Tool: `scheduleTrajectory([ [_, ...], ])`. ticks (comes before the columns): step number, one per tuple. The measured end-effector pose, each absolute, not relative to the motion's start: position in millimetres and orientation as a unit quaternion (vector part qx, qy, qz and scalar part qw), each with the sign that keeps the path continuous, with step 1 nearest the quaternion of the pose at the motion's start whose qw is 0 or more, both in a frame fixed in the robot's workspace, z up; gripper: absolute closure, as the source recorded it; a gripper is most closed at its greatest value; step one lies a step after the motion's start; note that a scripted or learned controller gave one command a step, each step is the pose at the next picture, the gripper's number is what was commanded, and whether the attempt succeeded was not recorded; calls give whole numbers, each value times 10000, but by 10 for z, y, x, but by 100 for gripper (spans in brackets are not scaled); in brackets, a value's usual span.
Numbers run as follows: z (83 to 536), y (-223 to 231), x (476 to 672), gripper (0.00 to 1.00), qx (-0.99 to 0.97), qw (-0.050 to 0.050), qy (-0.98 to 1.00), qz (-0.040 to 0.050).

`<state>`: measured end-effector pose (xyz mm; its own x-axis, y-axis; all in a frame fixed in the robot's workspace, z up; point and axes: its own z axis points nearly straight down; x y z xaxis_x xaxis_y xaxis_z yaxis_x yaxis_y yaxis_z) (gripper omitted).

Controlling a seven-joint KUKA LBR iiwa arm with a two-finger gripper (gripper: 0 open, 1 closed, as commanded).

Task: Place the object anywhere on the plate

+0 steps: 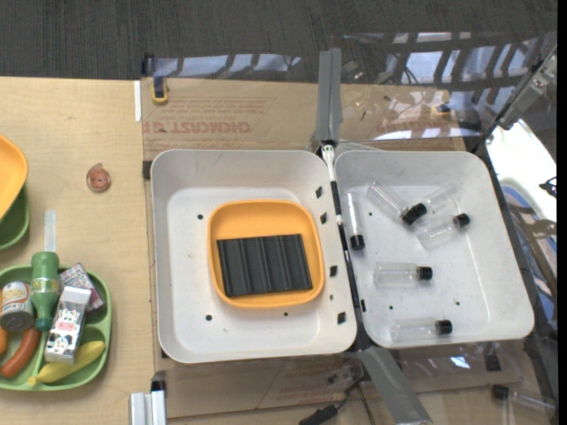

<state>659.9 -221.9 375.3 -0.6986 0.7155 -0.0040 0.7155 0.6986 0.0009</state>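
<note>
Orange plate (pixel 266 224) with a dark ridged mat sits in the left bin (pixel 177 264). Clear vials (pixel 403 274) lie scattered in the right bin (pixel 496 264). Can't tell about the jaws.

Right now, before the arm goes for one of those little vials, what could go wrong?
The clear vials are see-through against the white right bin, so a grasp could easily miss. Two near lie close together, so the fingers might nudge both. The orange plate has a ribbed dark insert; a round vial might roll on landing.
</note>
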Motion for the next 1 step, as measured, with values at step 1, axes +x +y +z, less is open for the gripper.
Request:
scheduleTrajectory([
  [1,3422,-2202,6371,0,2398,8,9708,0],
])
